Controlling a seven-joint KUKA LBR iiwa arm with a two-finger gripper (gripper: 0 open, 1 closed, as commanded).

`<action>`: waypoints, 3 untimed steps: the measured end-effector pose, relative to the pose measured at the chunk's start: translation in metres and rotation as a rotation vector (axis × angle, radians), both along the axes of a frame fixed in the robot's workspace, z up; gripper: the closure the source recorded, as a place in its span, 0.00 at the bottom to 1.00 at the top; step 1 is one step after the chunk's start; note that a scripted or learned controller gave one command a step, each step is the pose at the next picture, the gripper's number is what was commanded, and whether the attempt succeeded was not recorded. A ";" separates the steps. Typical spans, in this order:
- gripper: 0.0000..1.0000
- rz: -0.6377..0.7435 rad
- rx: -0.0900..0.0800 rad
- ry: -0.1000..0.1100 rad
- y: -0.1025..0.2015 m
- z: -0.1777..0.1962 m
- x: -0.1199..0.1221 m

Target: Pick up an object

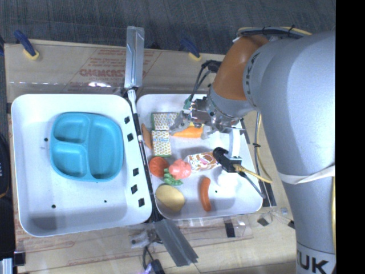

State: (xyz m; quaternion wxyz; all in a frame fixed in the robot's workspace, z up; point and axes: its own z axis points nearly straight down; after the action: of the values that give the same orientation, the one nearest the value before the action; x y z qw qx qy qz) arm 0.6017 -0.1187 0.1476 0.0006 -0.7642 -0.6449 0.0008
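Claw (197, 121) over the carrot (188, 133) (right bin (251, 201)).

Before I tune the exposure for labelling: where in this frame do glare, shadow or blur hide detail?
Camera view: the left bin rim is near blown-out white; soft shadow darkens its lower-left corner; the arm casts shade on the right bin floor; the gripper region is slightly soft, so its fingers are unclear.

Divided tray (86, 145) in left bin (25, 170) — toy foods (179, 169) in right bin (242, 201)
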 end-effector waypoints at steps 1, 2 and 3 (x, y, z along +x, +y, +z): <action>0.00 0.132 0.002 0.002 -0.061 -0.056 0.004; 0.00 0.228 0.006 0.030 -0.029 -0.061 0.044; 0.00 0.225 0.001 0.001 -0.078 -0.056 -0.035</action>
State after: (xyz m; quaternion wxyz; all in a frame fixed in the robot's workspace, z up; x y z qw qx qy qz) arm 0.5669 -0.1965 0.0920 0.0009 -0.6871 -0.7266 0.0009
